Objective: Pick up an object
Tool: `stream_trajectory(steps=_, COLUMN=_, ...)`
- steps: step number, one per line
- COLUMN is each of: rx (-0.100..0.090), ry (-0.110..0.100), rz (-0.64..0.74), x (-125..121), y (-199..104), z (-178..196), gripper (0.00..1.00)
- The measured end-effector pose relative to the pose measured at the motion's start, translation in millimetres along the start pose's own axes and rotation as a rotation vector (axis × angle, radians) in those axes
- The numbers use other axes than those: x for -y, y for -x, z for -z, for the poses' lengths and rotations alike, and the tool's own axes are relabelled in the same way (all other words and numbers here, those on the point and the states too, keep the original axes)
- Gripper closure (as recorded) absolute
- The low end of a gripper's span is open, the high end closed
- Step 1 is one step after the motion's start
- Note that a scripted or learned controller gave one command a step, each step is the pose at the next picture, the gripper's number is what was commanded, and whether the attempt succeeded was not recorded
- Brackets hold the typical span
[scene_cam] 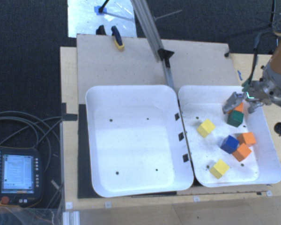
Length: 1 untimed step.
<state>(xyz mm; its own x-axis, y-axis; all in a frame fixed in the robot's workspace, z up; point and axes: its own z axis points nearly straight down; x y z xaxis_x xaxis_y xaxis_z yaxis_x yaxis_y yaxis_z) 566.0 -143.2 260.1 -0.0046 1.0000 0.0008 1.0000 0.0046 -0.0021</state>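
My gripper hangs over the far right part of the right bin, its fingers spread open. A small orange block shows in the gap between the fingers, and a green block lies just in front of it. Whether either block touches a finger I cannot tell. Further blocks lie on the bin floor: a yellow one, a blue one, two orange ones touching the blue, and a second yellow one near the front.
The left bin stands beside the right one, their rims meeting at black clips. A slanted metal pole crosses the back of the bench. A teach pendant with cables lies off the bench at the left.
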Motion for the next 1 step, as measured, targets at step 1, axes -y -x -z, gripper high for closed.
stream_trajectory(steps=1, rx=0.001, ry=0.004, rz=-0.001, x=-0.7, y=0.1, z=2.0, gripper=0.00)
